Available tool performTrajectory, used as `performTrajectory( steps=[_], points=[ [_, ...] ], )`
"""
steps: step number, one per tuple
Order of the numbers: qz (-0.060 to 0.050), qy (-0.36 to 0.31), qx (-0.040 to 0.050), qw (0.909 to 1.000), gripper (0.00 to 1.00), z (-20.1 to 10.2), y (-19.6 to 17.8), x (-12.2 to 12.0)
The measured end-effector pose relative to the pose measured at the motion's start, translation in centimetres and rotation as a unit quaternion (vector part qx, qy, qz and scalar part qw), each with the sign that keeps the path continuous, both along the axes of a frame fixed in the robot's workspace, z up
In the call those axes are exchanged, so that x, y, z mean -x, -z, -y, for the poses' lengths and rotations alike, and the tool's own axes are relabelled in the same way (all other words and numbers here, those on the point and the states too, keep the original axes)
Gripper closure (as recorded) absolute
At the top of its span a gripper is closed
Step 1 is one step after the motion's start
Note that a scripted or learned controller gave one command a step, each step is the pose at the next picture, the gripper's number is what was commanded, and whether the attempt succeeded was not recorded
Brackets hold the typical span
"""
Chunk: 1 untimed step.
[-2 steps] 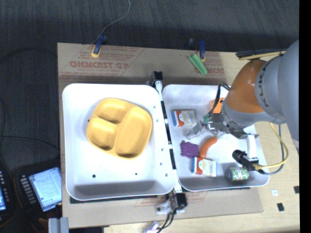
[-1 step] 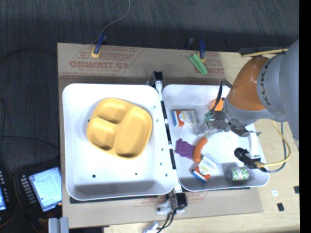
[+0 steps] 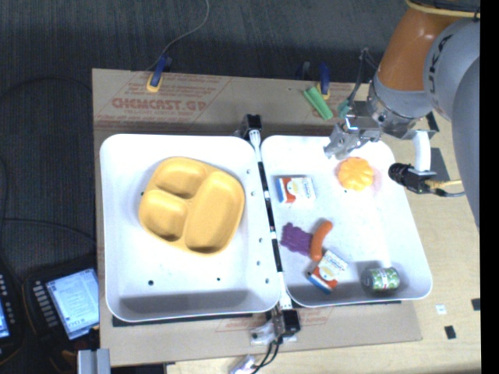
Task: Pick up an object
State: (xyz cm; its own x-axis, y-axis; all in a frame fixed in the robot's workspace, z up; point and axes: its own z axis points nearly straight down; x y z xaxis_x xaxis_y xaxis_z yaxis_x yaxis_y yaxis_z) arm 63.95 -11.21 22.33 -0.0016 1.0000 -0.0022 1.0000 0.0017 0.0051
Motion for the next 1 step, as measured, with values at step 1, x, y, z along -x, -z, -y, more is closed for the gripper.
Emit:
performTrajectory(
  steps=[1],
  points=[
    [-0.002,0.000,0.0001,1.0000,0.00,0.03,0.19,0.11]
  ],
)
